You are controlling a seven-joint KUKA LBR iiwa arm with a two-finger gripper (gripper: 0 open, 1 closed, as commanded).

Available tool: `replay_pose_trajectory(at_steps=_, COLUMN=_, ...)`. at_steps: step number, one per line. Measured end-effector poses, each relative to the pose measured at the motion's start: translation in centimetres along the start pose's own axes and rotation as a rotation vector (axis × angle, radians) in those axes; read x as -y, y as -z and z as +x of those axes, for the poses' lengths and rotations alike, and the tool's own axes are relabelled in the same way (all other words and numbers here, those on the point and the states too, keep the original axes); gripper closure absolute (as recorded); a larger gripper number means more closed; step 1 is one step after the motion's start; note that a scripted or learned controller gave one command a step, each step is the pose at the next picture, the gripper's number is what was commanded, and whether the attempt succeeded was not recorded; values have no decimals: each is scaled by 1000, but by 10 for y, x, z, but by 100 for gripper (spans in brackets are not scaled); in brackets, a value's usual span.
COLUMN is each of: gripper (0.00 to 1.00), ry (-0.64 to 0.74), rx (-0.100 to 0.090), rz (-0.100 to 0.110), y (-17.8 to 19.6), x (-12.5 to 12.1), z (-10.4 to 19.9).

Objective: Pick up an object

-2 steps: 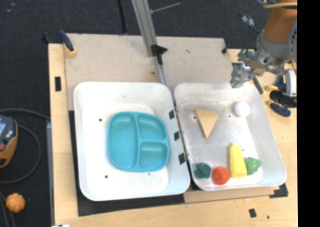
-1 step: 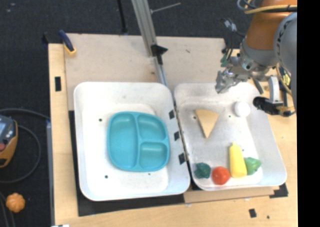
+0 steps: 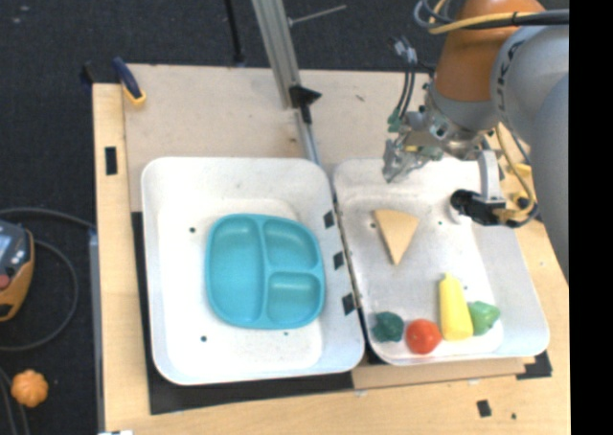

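- No readable writing or brand showed on anything.
- Pincer (image 3: 397, 167) hung over the far edge of the right bin (image 3: 508, 261); how far it was open could not be told, and nothing was seen in it.
- Counted in the right bin: one tan wedge (image 3: 397, 233) just below the pincer, one yellow piece (image 3: 453, 309), one red ball (image 3: 422, 335), one dark green piece (image 3: 388, 327), one light green piece (image 3: 484, 313); these four lay in a row well below the pincer, at the near rim.
- Left bin (image 3: 177, 194), to the pincer's left, held one teal divided plate (image 3: 265, 270).
- One metal post (image 3: 278, 40) stood up-left of the pincer.
- One orange ball (image 3: 29, 387) lay far left, off the bench.
- Nothing lay between pincer and wedge.
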State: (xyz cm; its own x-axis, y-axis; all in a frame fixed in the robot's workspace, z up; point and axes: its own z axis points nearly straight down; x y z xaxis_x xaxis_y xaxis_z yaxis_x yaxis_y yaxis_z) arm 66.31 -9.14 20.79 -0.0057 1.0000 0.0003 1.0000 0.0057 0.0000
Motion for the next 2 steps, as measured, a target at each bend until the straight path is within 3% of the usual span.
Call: replay_pose_trajectory(at_steps=2, gripper=100, ry=2, rx=-2, rz=-1, y=16, x=28, z=91)
